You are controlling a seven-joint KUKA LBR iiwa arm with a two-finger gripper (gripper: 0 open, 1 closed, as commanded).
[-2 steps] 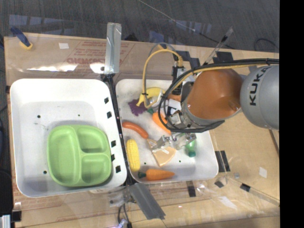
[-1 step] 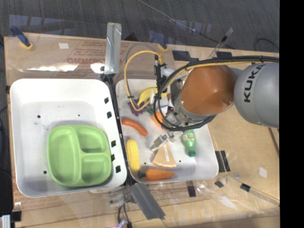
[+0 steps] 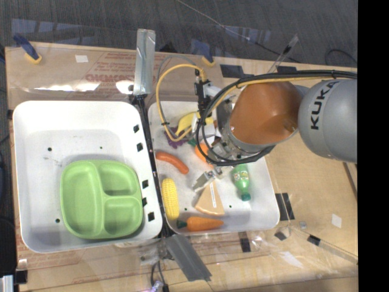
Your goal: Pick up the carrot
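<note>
1. In the camera view, the arm (image 3: 285, 117) is reaching in from three o'clock and hanging over the upper half of the right bin (image 3: 267, 202), its orange band covering what lies beneath.
2. The hand (image 3: 208, 176) is showing as small metal tips just below the band, pointing toward seven o'clock. Whether it is wide or narrow I cannot tell, and nothing is visibly sitting in it.
3. The carrot (image 3: 203, 224) is lying flat along the bin's six o'clock edge, tip pointing to three o'clock, well apart from the hand.
4. Neighbours are crowding it: a cheese wedge (image 3: 211, 201) is sitting just at its twelve o'clock, and a corn cob (image 3: 170, 198) is lying near its ten o'clock. A green bottle (image 3: 242, 180) is resting toward two o'clock, and a red sausage (image 3: 171, 161) farther toward eleven.
5. In the left bin (image 3: 36, 132) a green divided plate (image 3: 100, 196) is sitting, clear of the work.
6. To do this step well, I judge the hand should be travelling toward six o'clock, turning to close across the carrot's width, and descending on the thicker left half, away from the cheese wedge and the bin wall.
</note>
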